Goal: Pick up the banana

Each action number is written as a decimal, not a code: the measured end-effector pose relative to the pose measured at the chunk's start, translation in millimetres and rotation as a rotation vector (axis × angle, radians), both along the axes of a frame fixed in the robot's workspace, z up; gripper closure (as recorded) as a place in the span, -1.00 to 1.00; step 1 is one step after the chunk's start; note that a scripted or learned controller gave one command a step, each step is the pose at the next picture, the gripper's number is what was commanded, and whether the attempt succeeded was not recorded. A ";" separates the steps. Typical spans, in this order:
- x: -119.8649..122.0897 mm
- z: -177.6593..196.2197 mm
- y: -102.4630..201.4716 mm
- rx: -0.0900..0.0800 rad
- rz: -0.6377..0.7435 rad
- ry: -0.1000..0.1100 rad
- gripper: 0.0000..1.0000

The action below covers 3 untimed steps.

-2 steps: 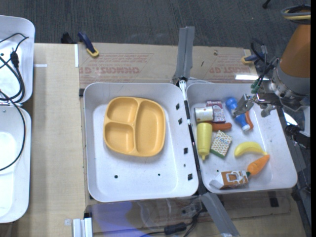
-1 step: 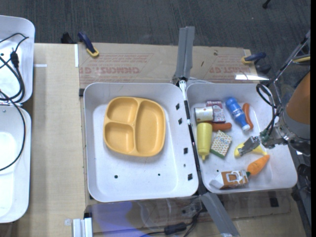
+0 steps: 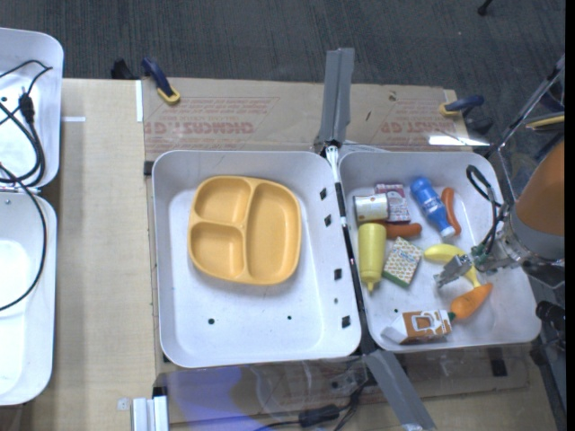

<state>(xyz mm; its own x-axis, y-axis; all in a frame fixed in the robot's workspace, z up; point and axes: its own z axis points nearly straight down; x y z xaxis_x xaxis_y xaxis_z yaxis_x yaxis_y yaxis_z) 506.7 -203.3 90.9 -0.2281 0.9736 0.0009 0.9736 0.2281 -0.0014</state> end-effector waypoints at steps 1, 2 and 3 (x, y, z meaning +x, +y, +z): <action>-1.9 0.4 -11.5 0.005 0.068 0.000 -1.00; -1.6 9.2 -12.6 0.003 0.063 -0.001 1.00; 37.2 159.1 44.0 -0.002 -0.076 -0.001 1.00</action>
